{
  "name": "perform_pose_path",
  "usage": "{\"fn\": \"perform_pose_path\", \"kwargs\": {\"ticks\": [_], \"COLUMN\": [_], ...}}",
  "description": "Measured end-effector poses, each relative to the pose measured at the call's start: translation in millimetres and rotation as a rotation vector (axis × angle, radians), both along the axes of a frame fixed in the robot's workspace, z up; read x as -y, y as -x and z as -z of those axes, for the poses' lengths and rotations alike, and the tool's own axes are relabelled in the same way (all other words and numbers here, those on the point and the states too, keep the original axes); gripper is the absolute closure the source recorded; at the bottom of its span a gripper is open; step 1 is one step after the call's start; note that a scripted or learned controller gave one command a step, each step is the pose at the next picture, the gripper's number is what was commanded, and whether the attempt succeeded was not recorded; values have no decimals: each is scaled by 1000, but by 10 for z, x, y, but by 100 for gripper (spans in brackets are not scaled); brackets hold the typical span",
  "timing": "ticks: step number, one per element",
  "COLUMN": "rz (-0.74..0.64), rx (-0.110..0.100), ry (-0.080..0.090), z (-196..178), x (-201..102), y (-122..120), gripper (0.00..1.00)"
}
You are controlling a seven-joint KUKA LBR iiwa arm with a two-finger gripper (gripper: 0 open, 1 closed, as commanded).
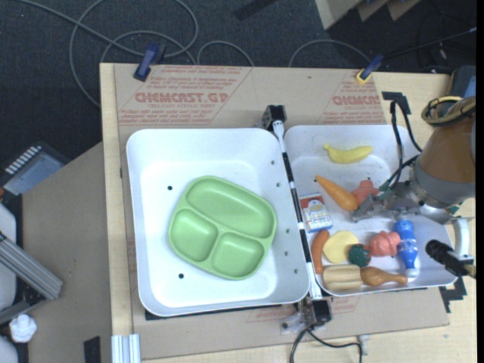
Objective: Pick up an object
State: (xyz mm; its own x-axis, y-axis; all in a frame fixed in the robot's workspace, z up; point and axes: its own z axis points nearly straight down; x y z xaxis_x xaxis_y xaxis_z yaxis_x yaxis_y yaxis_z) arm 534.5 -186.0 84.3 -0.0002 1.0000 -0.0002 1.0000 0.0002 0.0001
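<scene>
Under the tool (368,205), an orange carrot (337,193).

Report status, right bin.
Gripper low in the right bin, beside the carrot. Nothing seen held. Toys crowd close: banana, blue bottle.

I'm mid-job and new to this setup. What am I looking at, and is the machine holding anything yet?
One camera looks down at a slant on a bench with two white bins. The grey and orange robot arm reaches in from the right, its gripper low in the right bin, among toy food: a banana, a carrot, a small carton and a blue bottle. The left bin holds a green divided plate. I cannot tell whether anything is held.
</scene>
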Motion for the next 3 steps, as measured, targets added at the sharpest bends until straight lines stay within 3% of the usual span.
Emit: {"fn": "perform_pose_path", "kwargs": {"ticks": [1, 2, 3], "rz": [-1, -1, -2], "rx": [2, 4, 3], "ry": [0, 1, -2], "z": [-3, -104, -1013], "x": [-471, -466, -1502], "y": [-357, -359, -791], "gripper": [0, 100, 100]}}
